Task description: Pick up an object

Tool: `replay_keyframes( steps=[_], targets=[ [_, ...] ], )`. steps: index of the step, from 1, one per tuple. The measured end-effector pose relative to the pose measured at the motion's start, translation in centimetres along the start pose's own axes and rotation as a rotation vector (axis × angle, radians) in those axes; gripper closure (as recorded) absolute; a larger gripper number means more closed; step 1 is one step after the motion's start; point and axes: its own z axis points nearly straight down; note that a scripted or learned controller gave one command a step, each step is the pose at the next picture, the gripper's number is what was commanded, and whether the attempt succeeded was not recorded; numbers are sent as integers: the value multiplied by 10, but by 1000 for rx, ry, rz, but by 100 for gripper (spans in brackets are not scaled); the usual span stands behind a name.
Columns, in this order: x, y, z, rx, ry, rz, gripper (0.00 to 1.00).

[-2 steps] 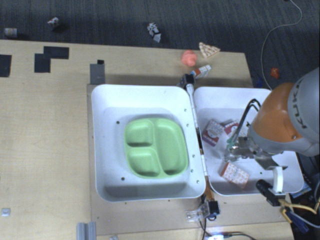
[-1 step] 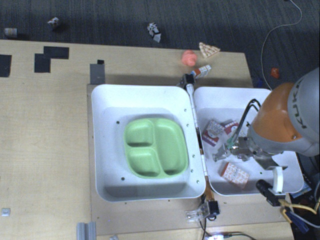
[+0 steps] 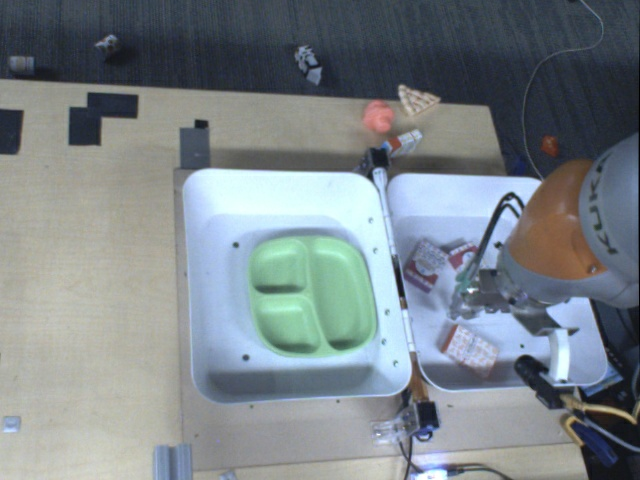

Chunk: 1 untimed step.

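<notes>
While hovering over the right bin (image 3: 590, 373), lower hand (image 3: 468, 298) squarely toward packet (image 3: 469, 348) beside it; grip state unclear.

You are looking at a pale wooden bench (image 3: 90, 298) lying over dark carpet (image 3: 250, 18). Small litter is sitting on the far floor, and a thin cable (image 3: 560, 53) is curling at far right.
</notes>
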Motion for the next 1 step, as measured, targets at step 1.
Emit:
replay_keyframes(
  steps=[1],
  targets=[
    [-70,32,33,14,-1,6,100]
  ],
)
